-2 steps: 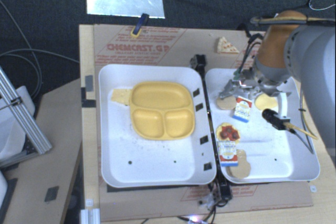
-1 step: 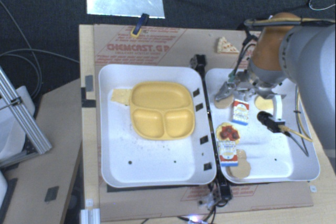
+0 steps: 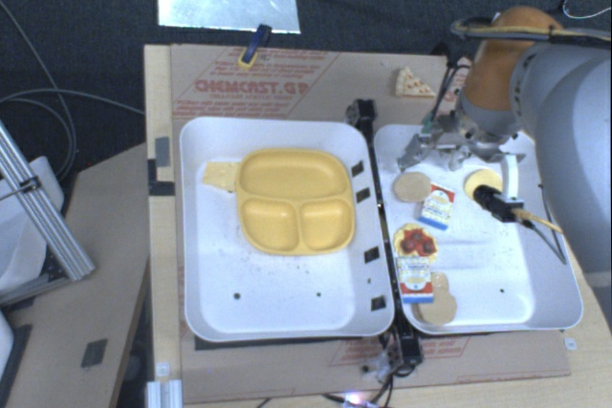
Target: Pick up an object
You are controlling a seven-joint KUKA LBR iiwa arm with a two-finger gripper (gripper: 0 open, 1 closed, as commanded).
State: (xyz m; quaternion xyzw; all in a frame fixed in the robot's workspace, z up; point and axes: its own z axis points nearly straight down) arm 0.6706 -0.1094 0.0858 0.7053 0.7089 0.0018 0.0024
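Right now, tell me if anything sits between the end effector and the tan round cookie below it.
Nothing visible does. The end effector hangs just above the tan round cookie in the right bin.

The arm (image 3: 574, 110) runs off the right edge and covers the right bin's (image 3: 497, 301) far corner; the end effector's (image 3: 435, 143) finger gap is too small to tell.

A yellow divided tray (image 3: 292, 201) sits in a white bin (image 3: 206, 301); just below the grey gripper (image 3: 432, 146) lie a tan disc (image 3: 413, 186), a red-white-blue packet (image 3: 437, 206) and a yellow-and-white piece (image 3: 482, 181).
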